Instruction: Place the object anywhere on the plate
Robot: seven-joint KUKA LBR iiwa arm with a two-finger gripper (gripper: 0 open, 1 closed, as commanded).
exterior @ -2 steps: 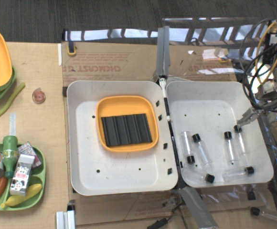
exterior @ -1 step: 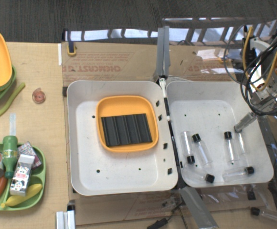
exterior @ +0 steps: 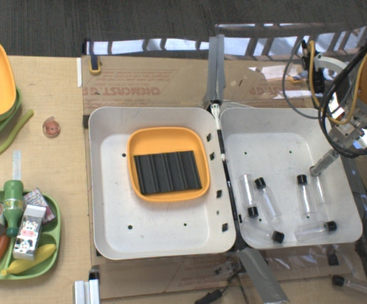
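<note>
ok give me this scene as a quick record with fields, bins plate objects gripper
left bin: holds an orange plate with a dark ribbed slab on it
right bin: several clear vials with black caps lying flat
gripper: low over the right bin's right part, beside a vial, holding nothing visible
task status: no vial on the plate yet
left of the bins: green tray of toy food

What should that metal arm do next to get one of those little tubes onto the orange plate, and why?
Probably lower the pincer onto the nearest tube and try a grasp. The tubes all lie in the right bin, the pincer hangs just above that black-capped one, and the orange plate in the left bin carries just a dark ridged block.
</note>
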